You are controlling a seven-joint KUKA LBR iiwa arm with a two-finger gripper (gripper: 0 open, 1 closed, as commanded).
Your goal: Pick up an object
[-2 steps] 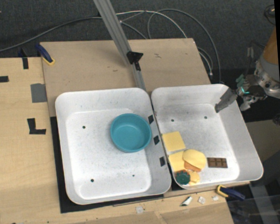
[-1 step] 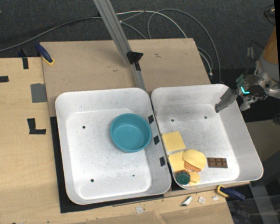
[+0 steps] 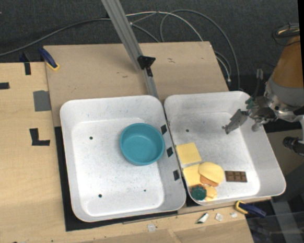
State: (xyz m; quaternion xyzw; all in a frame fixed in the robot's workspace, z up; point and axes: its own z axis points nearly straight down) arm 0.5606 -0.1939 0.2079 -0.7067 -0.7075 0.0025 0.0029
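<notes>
**Nothing lifted yet: arm waits at the right bin's edge**

Here we are above the bench, two white bins side by side. The left bin (image 3: 82, 166) has a blue bowl (image 3: 141, 144) sitting near its middle, upright and alone. The right bin (image 3: 208, 108) has the crowd: a pale yellow square (image 3: 188, 153) against its left wall, a round yellow and orange toy (image 3: 211, 173) just below that, something small and teal (image 3: 199, 192) tucked at the bottom corner, and a brown chocolate bar (image 3: 235, 177) lying flat to the right of the pile.

And the gripper (image 3: 237, 121)? It hangs over the upper right part of the right bin, near the rim and well apart from the pile. Nothing sits between its fingers, that much is plain. How wide they stand I cannot tell; they read as one dark shape from up here.

So the score, by my reckoning: nothing picked up. Choosing a target, coming down over it, closing and lifting all remain to do.
</notes>
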